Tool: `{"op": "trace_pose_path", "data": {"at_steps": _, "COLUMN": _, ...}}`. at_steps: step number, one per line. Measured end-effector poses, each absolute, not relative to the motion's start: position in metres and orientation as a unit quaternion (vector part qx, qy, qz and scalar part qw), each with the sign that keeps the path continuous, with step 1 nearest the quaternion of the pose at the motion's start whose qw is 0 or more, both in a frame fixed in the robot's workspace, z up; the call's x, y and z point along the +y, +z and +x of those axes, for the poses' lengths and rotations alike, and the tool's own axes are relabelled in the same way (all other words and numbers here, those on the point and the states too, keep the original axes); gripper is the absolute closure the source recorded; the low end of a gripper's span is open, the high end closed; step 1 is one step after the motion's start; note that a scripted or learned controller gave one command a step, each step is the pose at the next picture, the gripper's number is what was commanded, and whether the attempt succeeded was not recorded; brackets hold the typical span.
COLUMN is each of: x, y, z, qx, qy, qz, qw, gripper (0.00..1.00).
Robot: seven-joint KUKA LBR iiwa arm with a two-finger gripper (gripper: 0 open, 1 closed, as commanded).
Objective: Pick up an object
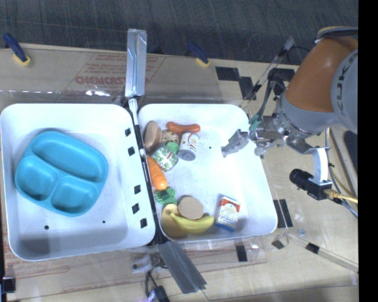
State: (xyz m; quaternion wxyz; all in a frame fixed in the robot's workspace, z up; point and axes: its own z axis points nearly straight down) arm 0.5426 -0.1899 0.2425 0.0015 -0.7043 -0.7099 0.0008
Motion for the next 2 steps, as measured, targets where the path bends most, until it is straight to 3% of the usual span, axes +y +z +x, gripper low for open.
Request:
{"op": "trace_pose_path", "data": {"at_steps": 1, "x": -0.187, "y": 0.206, "z": 0.565, "qx": -0.716, "qy": 0.0022, "qz": -0.698, "qw": 0.003, "gripper": 0.0}}
{"op": "trace_pose_path", "data": {"at_steps": 2, "x": -0.21, "y": 0.162, "z": 0.536, "qx": -0.574, "qy": 0.0017, "qz": -0.819, "qw": 0.003, "gripper": 0.0}}
